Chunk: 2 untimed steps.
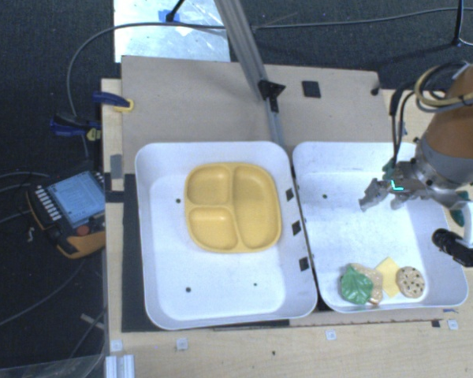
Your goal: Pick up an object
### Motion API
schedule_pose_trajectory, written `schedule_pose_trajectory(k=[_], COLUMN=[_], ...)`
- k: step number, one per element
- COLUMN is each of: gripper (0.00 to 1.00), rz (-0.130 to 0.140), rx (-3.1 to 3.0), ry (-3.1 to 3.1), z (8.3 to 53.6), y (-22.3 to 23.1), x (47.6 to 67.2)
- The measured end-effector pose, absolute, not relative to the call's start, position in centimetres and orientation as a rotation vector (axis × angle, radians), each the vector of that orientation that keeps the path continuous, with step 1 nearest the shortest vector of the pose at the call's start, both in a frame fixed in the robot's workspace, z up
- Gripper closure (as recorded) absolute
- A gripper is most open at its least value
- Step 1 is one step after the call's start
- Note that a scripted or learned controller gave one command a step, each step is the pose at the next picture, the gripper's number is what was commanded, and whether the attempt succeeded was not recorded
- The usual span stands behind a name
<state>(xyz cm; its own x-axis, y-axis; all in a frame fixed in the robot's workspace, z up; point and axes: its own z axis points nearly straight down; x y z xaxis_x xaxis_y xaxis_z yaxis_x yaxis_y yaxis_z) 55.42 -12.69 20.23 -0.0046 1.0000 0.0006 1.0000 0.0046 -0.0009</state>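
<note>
Two shallow white bins are carried side by side on the worktop. In the left bin (165, 290) a yellow divided plate (233, 207) is seen lying flat, toward the bin's far half. The right bin (339, 211) holds a small cluster of play-food pieces at its near edge, toward the near right corner of the worktop: a green leafy piece (357, 286), a yellow cheese-like slice (389, 275) touching it, and a round speckled cookie (411, 281) just beside that slice.

The hand (384, 191) is held over the middle of the right bin, toward its right wall, well apart from the cluster and farther from the near edge than it is. Nothing is seen between its fingers; whether they are spread wide or drawn narrow cannot be told, since they are small and blurred.

As judged from this, the task is at an early stage: no object has been lifted, and all pieces rest on the bin floors. What is left is the whole of the pick itself: the hand would have to be brought toward the near edge over one piece, lowered, closed on it and raised.
</note>
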Motion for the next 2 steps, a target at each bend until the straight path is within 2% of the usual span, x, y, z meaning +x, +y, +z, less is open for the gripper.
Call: schedule_pose_trajectory(k=[1,2], gripper=[0.00,0.00], rz=[-0.002,0.002], rx=[-2.217,-2.217], ry=[-2.227,-2.222], z=[20.3,16.1], y=[-12.7,-12.3], x=[55.5,55.7])
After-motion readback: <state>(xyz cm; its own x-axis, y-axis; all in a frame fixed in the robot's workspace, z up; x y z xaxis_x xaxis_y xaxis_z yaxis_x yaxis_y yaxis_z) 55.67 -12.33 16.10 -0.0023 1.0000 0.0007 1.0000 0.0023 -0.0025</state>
